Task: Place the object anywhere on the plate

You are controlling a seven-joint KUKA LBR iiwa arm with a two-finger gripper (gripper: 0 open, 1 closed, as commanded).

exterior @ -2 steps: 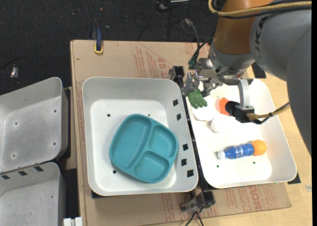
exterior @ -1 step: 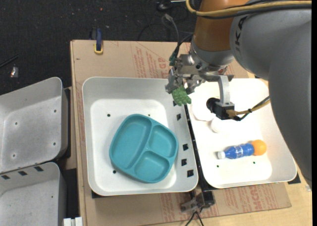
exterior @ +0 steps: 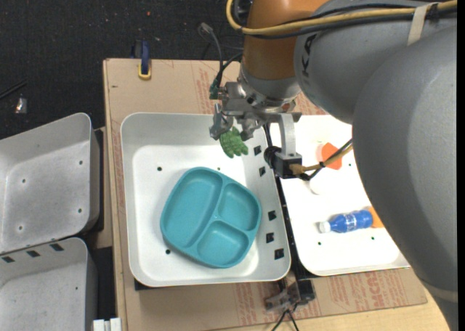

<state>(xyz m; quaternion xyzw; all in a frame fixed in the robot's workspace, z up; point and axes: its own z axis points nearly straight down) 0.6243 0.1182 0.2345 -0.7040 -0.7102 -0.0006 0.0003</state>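
Green object [exterior: 234,143]: small, leafy-looking, pinched between the gripper's fingers above the left bin's far right part.
Gripper [exterior: 231,132]: closed around the green object.
Plate [exterior: 211,216]: teal, three compartments, lying in the left bin [exterior: 145,177], below and left of the object.

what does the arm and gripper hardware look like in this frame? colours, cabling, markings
The arm is a bulky grey casing with smooth rounded links and an orange dome-shaped band above the wrist. Yellowish and dark cables loop over the orange section and run along the grey link. The gripper is a small grey metal assembly with thin dark wires beside it. No readable markings.
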